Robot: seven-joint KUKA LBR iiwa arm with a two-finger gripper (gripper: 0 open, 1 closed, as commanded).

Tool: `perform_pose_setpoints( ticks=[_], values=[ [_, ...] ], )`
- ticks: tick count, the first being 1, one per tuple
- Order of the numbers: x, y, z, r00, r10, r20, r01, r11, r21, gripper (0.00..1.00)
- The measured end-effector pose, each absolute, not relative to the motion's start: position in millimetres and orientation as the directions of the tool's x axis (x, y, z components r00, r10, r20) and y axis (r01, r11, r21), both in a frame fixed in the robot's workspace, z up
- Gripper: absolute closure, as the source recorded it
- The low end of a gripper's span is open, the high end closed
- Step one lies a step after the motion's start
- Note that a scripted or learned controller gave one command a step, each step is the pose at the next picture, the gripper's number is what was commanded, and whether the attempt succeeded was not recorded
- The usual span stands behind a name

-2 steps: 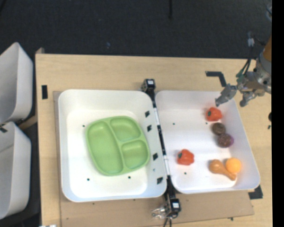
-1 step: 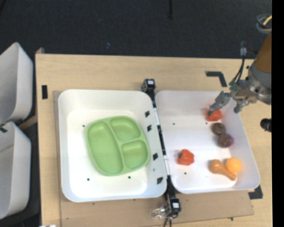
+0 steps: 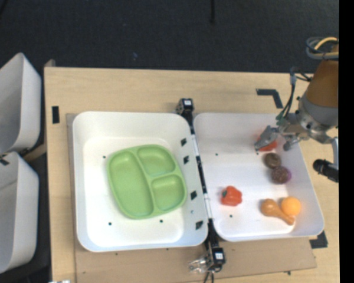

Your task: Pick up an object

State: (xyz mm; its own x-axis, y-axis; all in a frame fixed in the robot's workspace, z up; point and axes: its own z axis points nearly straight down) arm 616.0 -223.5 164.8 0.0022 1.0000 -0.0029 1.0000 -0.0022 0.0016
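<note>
The right bin [image 3: 224, 137] holds several small toy foods. A red-orange piece [image 3: 264, 142] lies near its back right, touching the left side of my gripper [image 3: 279, 138], which hangs low over that spot. Just in front of the gripper sit a brown lump [image 3: 272, 160] and a dark purple one [image 3: 280, 174]. A red pepper-like piece [image 3: 230, 196] rests near the bin's front left. An orange gourd shape [image 3: 273, 209] and an orange ball [image 3: 291, 206] lie together at the front right.
The left bin [image 3: 88, 134] carries a green three-compartment plate [image 3: 146, 180]. A raised divider with black clips [image 3: 194, 170] separates the two bins. The grey arm with its orange band [image 3: 323, 87] comes in from the right, above the right bin's far edge.
</note>
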Motion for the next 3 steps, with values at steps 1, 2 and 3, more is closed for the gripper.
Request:
perform_pose_setpoints(
  ticks=[1, 2, 3],
  values=[
    [614.9, -216, 111, -0.002, 1.000, -0.006, 1.000, 0.002, 0.006, 0.00],
    [617.0, -218, 127, -0.001, 1.000, -0.008, 1.000, 0.001, 0.014, 1.00],
    [623.4, -222, 184, -0.001, 1.000, -0.002, 1.000, 0.001, 0.005, 1.00]
  ],
)
